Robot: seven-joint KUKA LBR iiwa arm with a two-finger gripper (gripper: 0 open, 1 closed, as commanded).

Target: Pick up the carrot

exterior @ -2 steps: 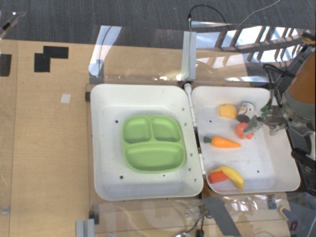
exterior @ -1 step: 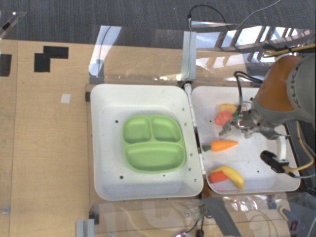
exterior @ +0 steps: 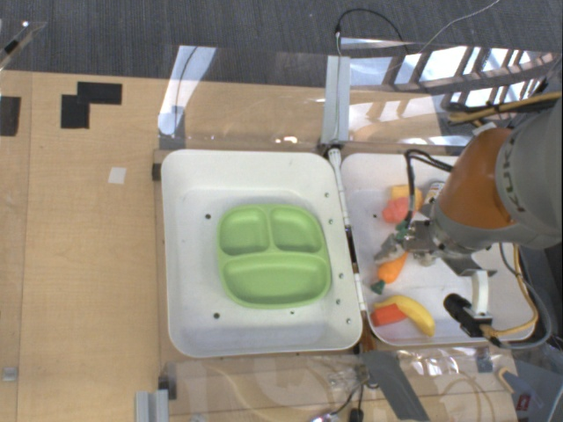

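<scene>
The carrot [exterior: 392, 268] is orange with a green tip at its lower left end. It lies slanted in the right white bin [exterior: 501, 310], near that bin's left wall. My gripper [exterior: 400, 243] hangs directly over the carrot's upper end, at the tip of the grey arm with the orange band [exterior: 475, 187] that reaches in from the right. The gripper's body hides the carrot's top, and I cannot tell whether the two are touching.
A red fruit [exterior: 398, 209] and a yellow piece [exterior: 402, 192] lie just behind the gripper. A banana [exterior: 415, 314] and a red piece [exterior: 387, 315] lie in front. The left bin [exterior: 189, 236] holds a green divided plate [exterior: 273, 255].
</scene>
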